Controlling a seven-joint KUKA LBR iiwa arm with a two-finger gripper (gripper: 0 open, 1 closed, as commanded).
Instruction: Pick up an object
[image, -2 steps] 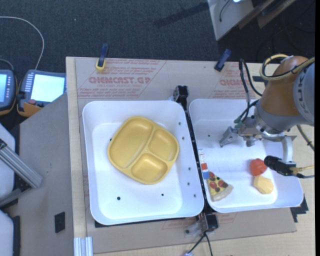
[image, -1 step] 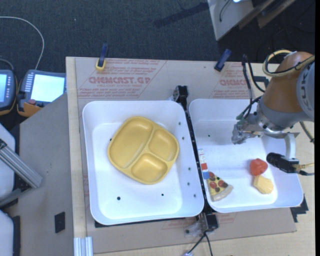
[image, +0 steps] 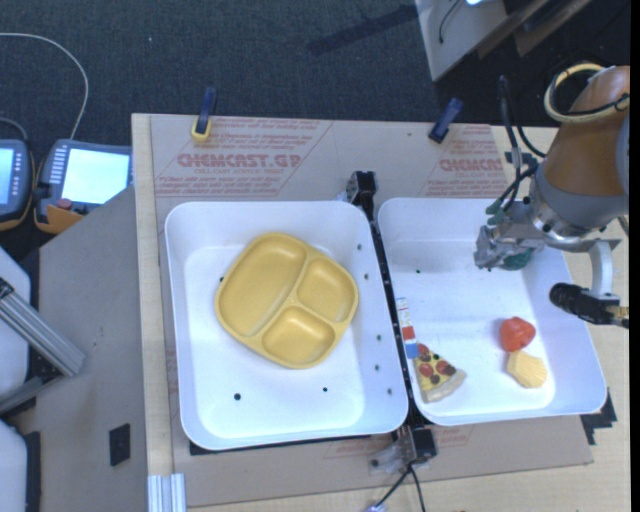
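Note:
My gripper (image: 490, 252) hangs low over the far part of the right bin (image: 450, 310), under the grey wrist and orange band. A small teal object (image: 518, 261) lies right beside the gripper, partly hidden by it; whether it is held I cannot tell. Nearer the front of the same bin lie a red tomato-like piece (image: 517, 333), a yellow chunk (image: 527, 370) just below it, and a toy pizza slice (image: 438, 374) by the bin's left wall. All three lie well clear of the gripper.
The left bin (image: 200, 390) holds a yellow divided plate (image: 288, 298). A black clamp (image: 362, 186) sits where the two bins meet at the back. A black cable end (image: 580, 300) juts over the right bin's right rim.

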